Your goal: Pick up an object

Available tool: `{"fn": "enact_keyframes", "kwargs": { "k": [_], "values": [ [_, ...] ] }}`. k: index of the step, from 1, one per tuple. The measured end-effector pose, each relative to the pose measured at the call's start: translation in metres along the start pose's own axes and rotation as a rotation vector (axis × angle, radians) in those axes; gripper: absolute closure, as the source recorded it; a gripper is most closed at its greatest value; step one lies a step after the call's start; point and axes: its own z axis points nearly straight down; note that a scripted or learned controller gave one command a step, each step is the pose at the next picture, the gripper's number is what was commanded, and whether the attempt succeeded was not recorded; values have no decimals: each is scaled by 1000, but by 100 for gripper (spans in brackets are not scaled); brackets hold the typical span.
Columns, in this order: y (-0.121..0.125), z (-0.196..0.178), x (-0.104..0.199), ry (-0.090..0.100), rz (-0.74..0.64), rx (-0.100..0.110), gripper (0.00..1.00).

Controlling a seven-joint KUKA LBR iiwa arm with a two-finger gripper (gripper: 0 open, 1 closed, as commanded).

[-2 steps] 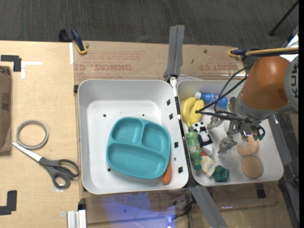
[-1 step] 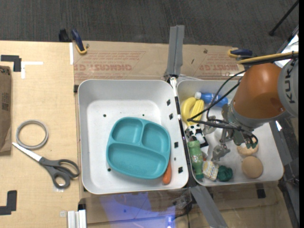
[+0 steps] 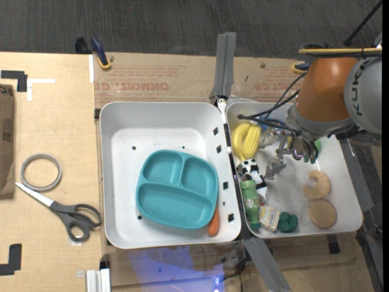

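Carrot [image 3: 213,225]: lower edge of left bin [image 3: 115,139], beside teal plate [image 3: 177,189]. Right bin [image 3: 346,224]: banana [image 3: 246,140], green bottle [image 3: 249,198], croissant [image 3: 318,185]. Gripper [image 3: 281,157]: above right bin's upper middle, nothing held; fingers' spread unclear. Step: approach. Next: descend onto 1 object.

teal plate [image 3: 176,190] | yellow banana [image 3: 246,139] | green bottle [image 3: 250,199] | white bins [image 3: 158,117]

Pale plywood bench top [image 3: 48,132] serves as reference. Beyond its far edge lies dark grey carpeted floor [image 3: 182,11]. A brown cardboard sheet with red lettering [image 3: 164,81] covers the bench's far part. A bluish light patch [image 3: 176,266] shows at its near edge.
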Motion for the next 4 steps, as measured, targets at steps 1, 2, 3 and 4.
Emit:
{"fn": "enact_keyframes", "kwargs": {
  "k": [1,2,3,4],
  "values": [
    [10,1,63,5,235,0,0],
    [-62,-23,37,1,160,1,0],
    [-109,1,-13,1,58,0,0],
    [-94,0,22,1,79,0,0]
  ]
}}
